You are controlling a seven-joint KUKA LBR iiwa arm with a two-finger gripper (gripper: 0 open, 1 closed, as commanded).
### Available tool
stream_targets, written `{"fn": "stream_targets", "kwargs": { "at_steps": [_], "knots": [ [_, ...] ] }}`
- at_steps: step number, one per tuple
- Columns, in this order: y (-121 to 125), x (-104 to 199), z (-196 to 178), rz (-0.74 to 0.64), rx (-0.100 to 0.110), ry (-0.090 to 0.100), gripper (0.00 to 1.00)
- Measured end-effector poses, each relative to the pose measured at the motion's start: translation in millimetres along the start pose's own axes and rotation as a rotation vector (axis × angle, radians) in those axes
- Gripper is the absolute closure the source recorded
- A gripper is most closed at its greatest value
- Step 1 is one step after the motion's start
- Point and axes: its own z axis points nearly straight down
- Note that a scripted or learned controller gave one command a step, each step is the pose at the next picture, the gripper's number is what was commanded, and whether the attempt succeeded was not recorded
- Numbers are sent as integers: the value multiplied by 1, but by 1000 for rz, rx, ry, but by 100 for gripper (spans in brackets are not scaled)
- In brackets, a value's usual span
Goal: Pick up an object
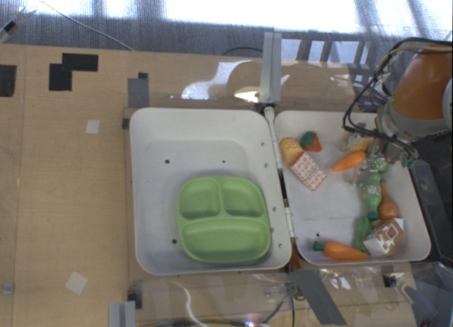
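Carrot (350, 161) in right bin (333, 212), about 1 o'clock of bin centre; long axis runs 2-to-8 o'clock, which end is the tip not clear. Gripper (373, 157) directly beside it at 3 o'clock, cable clutter over it; claw state: cannot tell. Green pouch (371, 191) just at 5 o'clock of carrot. Patterned carton (308, 170) at 9 o'clock, near. Second carrot (342, 250) along bin's 6 o'clock wall. Green divided plate (224, 219) in left bin (152, 177).

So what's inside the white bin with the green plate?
The left bin holds one green divided plate with three compartments and nothing in them. The bin floor under the plate is covered, so anything beneath it can't be seen.
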Motion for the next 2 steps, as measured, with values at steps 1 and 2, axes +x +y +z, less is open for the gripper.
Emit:
{"fn": "stream_targets", "kwargs": {
  "at_steps": [1,2],
  "knots": [
    [2,-6,-16,-6,3,-18,100],
    [3,-9,-30,-9,5,-29,100]
  ]
}}
